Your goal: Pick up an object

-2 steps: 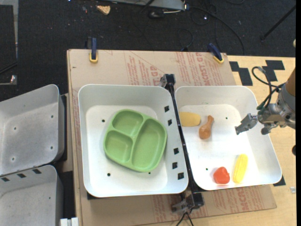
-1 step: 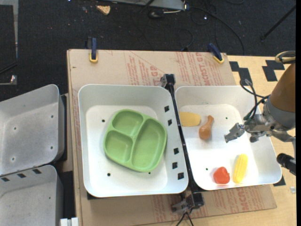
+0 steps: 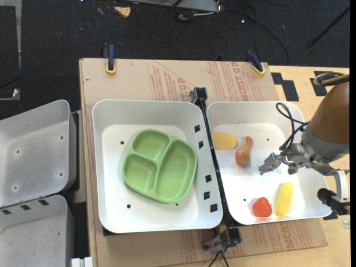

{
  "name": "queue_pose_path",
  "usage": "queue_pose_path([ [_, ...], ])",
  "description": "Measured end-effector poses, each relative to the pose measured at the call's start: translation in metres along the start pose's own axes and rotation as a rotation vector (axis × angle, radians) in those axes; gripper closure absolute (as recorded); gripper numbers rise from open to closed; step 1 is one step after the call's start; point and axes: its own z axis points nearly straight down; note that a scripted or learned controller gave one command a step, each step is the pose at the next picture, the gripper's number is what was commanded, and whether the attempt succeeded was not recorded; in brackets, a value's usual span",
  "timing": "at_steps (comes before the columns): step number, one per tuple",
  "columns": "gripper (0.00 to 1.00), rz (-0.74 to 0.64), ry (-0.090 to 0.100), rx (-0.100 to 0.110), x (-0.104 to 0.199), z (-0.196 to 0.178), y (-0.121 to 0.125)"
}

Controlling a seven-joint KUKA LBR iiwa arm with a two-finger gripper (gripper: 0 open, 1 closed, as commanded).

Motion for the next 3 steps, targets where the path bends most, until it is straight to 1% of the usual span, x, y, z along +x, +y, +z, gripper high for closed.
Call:
queue_pose_path([
  [1,1.00,0.000,-0.001,-0.004,0.000,-0.012,0.001],
  [2,1.00,-0.005,-0.003,-0.008,0.005,-0.073,0.003],
  [3,1.00,-0.005,-0.003,-0.008,0.005,-0.110,0.004],
])
